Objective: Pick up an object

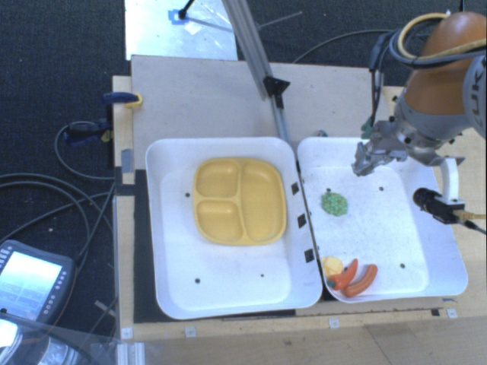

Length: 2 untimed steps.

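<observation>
I work in a robotics lab, not a home: my desk is a bare board clamped at its edge, standing on dark carpet strewn with loose cables. A teach pendant lies on the floor, and two white bins hold toy food and a yellow divided plate.

Grey arm (orange band, yellow cable), metal pincer.

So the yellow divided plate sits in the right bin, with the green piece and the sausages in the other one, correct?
Not quite. The camera view shows the yellow divided plate in the left bin; the green piece and the sausages lie in the right bin.
</observation>
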Motion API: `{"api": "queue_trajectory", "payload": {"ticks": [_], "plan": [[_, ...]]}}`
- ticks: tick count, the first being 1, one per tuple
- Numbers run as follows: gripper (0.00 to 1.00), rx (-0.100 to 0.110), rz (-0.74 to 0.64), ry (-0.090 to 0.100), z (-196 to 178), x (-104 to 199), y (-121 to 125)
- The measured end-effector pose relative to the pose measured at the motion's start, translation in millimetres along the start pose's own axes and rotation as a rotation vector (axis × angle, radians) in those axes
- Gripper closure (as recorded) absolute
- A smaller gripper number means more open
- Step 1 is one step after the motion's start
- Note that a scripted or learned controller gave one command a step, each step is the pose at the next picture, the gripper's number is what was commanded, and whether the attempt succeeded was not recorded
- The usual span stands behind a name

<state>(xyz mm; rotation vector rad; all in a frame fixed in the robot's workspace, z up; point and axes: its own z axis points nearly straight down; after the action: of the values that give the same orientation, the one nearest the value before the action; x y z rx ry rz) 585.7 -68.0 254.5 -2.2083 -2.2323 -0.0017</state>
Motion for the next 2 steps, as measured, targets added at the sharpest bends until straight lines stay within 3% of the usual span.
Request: {"api": "queue_trajectory", "payload": {"ticks": [1, 2], "plan": [[1.0, 0.0, -0.001, 0.001, 4.9, 62.5, -13.2], [1.0, -0.001, 0.0, 0.001, 3.6, 106.7, -19.8]]}}
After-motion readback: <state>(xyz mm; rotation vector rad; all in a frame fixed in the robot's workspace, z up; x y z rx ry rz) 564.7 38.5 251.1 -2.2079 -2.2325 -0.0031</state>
